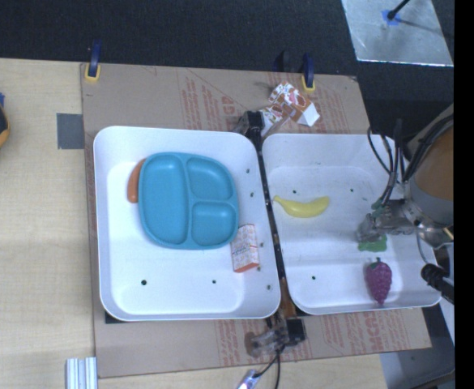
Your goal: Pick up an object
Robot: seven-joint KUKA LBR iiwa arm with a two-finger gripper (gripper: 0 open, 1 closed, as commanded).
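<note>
While the arm (431,173) is reaching in from the right, two shallow white bins are sitting side by side on the table (34,241), on top of a sheet of brown cardboard (180,96). Left bin (123,290) is holding three things: one smooth blue plastic plate with three compartments (190,200), one orange thing (132,182) peeking out from under its left edge (can't tell what it is), and one small printed packet (245,247) lying just beside the plate's lower right corner. Right bin (326,290) is holding two: one curved yellow banana (302,207) near its middle, and one bumpy purple grape bunch (377,279) near the lower right corner. Pincer (373,232) is hanging low over the right bin, between the banana and the grapes, nearer the grapes. Honestly can't tell if it's open or closed, too blurry. Cables are looping off the wrist.
</note>
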